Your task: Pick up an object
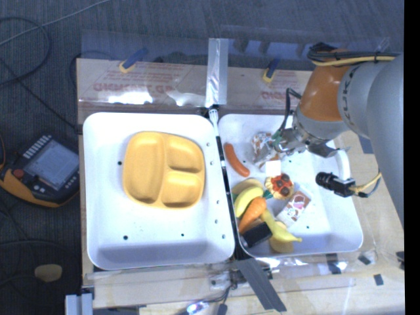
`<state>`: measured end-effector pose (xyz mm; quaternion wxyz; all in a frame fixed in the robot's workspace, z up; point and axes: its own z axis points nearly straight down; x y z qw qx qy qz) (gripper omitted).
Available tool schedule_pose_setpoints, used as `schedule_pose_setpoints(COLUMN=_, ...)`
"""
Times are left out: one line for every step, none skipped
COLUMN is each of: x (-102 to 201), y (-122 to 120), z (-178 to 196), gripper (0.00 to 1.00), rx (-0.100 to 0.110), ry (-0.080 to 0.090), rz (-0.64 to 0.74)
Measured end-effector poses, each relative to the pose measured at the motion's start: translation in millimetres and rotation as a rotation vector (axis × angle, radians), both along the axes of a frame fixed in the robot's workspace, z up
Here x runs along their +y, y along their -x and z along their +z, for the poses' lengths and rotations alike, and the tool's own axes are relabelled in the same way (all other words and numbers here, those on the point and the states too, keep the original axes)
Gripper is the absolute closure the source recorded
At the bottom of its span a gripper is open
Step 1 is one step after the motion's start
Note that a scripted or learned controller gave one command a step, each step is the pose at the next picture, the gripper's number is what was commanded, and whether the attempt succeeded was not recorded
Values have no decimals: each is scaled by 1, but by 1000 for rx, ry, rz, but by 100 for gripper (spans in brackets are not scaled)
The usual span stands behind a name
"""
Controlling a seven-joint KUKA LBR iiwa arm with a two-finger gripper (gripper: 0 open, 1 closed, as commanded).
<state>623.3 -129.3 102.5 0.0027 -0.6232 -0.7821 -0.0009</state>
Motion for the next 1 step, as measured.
schedule_pose_setpoints(x=60, y=-12, z=78, gripper=100, rx=1, ry=6, rz=-79)
